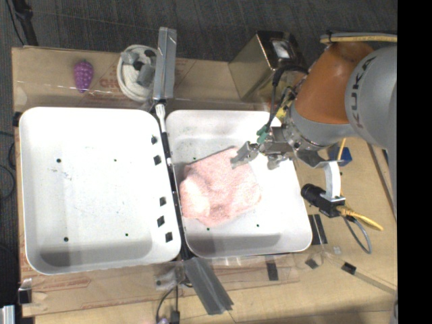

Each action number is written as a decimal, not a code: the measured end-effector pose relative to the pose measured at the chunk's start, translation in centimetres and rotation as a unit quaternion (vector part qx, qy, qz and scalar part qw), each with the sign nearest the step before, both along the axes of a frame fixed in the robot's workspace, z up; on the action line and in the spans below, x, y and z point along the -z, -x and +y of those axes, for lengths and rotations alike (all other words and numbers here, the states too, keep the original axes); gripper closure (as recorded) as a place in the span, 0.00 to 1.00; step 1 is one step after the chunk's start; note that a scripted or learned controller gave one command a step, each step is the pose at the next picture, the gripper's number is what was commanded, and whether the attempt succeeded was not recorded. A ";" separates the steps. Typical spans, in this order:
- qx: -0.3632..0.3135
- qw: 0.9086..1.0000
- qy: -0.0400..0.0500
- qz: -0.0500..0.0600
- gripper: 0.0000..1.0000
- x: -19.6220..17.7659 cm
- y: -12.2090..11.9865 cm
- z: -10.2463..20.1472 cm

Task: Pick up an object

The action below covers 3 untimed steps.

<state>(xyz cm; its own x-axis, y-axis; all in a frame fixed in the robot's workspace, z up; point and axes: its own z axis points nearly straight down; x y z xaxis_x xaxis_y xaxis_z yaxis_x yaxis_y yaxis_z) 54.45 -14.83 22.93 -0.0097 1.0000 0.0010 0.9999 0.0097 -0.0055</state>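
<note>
Hovering over the right bin [283, 231], the claw [258, 154] spreads wide, touching the pink cloth [219, 191].

Bench [378, 248] — two white bins [88, 187], purple grape cluster [83, 75], cable coil [137, 71].

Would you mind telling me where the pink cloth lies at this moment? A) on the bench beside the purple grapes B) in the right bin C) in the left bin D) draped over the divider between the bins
B: the pink cloth lies bunched on the floor of the right bin, with the hand at its upper right edge.
</note>
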 end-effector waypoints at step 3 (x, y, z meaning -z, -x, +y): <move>-0.153 0.988 0.001 -0.004 0.00 13.6 -9.7 -2.9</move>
